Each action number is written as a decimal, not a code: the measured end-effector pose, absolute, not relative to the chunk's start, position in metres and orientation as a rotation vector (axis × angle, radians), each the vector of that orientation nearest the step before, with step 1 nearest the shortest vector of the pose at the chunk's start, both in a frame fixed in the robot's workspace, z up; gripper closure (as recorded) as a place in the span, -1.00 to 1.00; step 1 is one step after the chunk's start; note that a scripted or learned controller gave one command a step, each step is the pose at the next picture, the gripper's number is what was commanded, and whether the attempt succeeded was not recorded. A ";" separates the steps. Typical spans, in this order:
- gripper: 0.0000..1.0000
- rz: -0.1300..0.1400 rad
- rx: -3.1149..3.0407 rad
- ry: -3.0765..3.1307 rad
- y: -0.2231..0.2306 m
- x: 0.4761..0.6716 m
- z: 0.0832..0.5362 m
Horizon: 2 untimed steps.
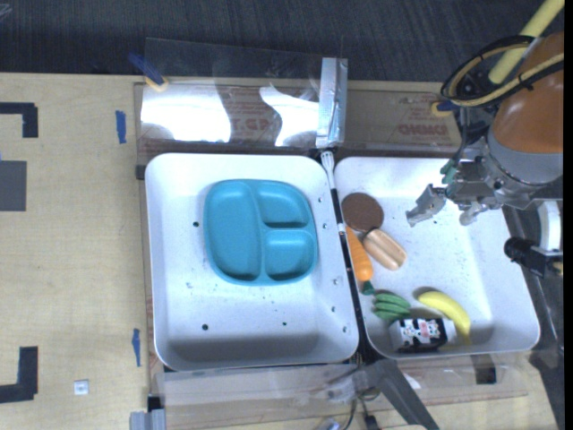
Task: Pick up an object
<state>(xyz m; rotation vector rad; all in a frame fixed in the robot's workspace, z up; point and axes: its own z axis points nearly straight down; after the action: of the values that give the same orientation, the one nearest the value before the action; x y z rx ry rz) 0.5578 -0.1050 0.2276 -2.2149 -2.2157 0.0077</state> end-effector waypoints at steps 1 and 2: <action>-1.00 0.008 -2.035 -2.381 -0.024 0.502 0.181; -1.00 0.005 -2.048 -2.379 -0.069 0.580 0.182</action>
<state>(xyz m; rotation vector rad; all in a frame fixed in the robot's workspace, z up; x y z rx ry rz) 0.5796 -0.0687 0.1822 -2.0480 -2.3791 0.0048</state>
